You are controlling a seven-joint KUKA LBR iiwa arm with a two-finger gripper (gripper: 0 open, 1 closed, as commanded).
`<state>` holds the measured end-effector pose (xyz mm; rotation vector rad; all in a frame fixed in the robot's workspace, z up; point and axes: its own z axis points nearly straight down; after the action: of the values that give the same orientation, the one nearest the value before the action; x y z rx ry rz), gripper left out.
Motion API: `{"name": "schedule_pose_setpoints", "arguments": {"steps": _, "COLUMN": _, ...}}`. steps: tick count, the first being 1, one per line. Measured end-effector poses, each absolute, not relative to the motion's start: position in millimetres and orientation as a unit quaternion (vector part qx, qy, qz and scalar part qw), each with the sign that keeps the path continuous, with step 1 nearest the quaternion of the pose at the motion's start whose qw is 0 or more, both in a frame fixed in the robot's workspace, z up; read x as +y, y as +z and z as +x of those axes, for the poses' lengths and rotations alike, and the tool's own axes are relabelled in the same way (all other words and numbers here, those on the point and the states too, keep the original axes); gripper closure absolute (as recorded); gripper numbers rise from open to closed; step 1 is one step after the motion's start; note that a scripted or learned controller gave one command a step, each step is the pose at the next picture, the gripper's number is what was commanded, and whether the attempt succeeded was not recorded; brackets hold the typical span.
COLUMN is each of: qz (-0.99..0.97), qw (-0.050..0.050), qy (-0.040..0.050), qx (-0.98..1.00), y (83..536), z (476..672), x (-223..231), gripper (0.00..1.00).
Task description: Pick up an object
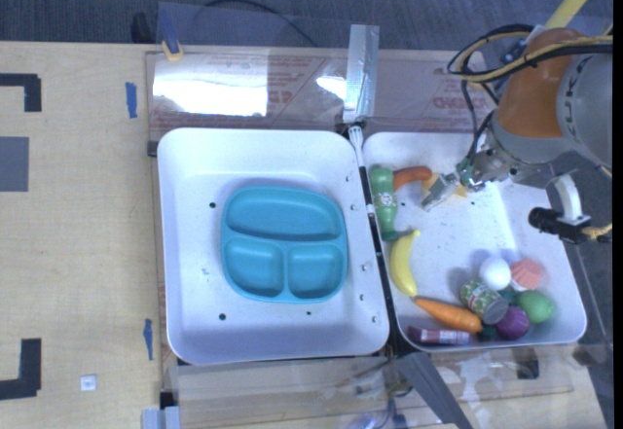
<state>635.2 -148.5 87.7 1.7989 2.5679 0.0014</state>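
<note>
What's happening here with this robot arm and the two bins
A grey arm with an orange band reaches in from the right, its gripper low over the far end of the right bin, next to a small carrot and a green bottle. Nothing shows between its fingers. A banana, a bigger carrot and a cluster of toy foods lie nearer the front. The left bin holds a blue divided plate.

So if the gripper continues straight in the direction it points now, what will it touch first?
Probably the small orange carrot at the back of the right bin, with the green bottle just beyond. The gripper points toward the left bin. Depth is unclear, so it might pass above them.
</note>
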Motion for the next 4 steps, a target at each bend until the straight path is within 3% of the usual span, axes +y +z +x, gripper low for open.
{"name": "schedule_pose_setpoints", "arguments": {"steps": 1, "qz": 0.619, "qw": 0.001, "qy": 0.0001, "qx": 0.785, "y": 86.4, "z": 667.3, "x": -142.3, "gripper": 0.00}}
{"name": "schedule_pose_setpoints", "arguments": {"steps": 2, "qz": 0.618, "qw": 0.000, "qy": -0.0001, "qx": 0.786, "y": 97.2, "z": 667.6, "x": -141.6, "gripper": 1.00}}
{"name": "schedule_pose_setpoints", "arguments": {"steps": 3, "qz": 0.618, "qw": 0.001, "qy": 0.0002, "qx": 0.786, "y": 97.3, "z": 667.9, "x": -141.4, "gripper": 0.00}}
{"name": "schedule_pose_setpoints", "arguments": {"steps": 4, "qz": 0.648, "qw": 0.002, "qy": 0.0006, "qx": 0.762, "y": 86.6, "z": 585.8, "x": -149.0, "gripper": 0.00}}
